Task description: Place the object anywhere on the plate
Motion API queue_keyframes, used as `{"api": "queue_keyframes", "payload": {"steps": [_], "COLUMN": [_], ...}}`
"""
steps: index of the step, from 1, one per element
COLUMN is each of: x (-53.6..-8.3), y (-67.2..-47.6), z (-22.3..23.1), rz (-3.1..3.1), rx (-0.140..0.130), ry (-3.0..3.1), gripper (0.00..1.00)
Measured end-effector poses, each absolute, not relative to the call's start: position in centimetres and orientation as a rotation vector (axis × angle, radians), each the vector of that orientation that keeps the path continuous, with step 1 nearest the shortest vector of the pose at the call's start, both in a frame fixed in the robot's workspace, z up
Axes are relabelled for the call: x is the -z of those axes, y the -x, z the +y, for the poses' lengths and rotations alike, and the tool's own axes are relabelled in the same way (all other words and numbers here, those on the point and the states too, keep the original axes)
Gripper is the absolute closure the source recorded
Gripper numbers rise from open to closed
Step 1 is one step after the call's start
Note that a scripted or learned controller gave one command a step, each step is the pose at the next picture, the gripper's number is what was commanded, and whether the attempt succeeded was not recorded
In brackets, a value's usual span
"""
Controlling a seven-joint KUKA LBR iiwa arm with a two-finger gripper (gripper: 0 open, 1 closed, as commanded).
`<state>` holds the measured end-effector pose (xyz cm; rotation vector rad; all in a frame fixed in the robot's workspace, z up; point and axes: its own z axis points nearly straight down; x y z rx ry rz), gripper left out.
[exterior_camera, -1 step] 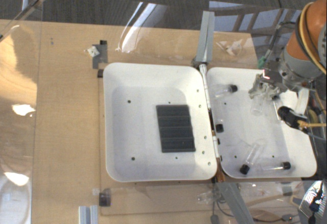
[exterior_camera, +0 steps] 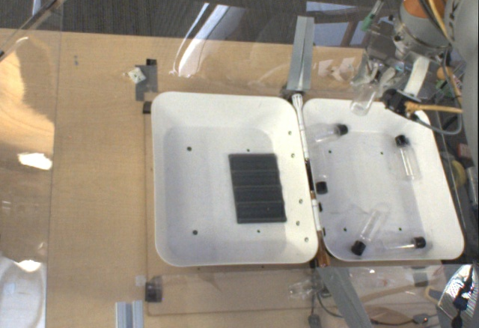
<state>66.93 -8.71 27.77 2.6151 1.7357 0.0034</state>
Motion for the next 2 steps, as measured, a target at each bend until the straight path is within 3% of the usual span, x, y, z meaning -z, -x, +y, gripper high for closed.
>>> {"api": "queue_keyframes", "payload": {"steps": [1, 2], "x": [-27.7, -22.8], "y": [-64.9, -63.1], "z": [-3.2, 1.3], "rz": [1.507, 1.098], "rx": [-0.002, -0.002], "ry": [-2.755, -2.944], "gripper": [1.00, 1.00]}}
